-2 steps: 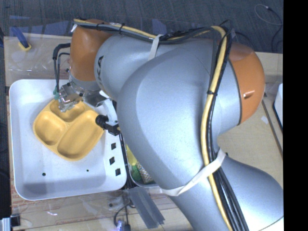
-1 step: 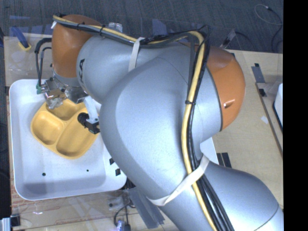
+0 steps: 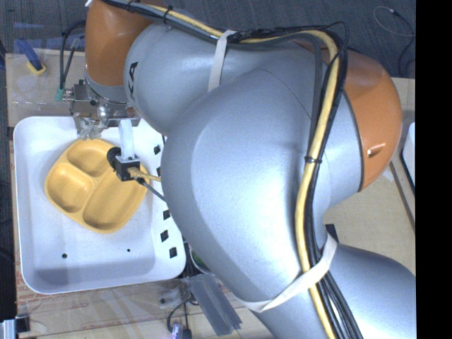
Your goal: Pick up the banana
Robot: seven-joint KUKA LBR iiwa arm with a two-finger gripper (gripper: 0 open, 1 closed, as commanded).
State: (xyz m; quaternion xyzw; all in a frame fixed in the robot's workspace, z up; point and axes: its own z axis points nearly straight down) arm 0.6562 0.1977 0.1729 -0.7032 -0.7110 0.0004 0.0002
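Presently the gripper [image 3: 95, 122] hangs over the yellow tray [image 3: 95, 187] in the left bin [image 3: 42, 260], grip state indeterminable; banana unsighted, so locate it before descending.

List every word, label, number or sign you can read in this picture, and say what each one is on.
"A": a single dark letter, partly cut off, on the grey arm just below its orange band; the rest of the marking is hidden.
Black square marks on the white bin wall beside the yellow divided tray: they carry no readable text.
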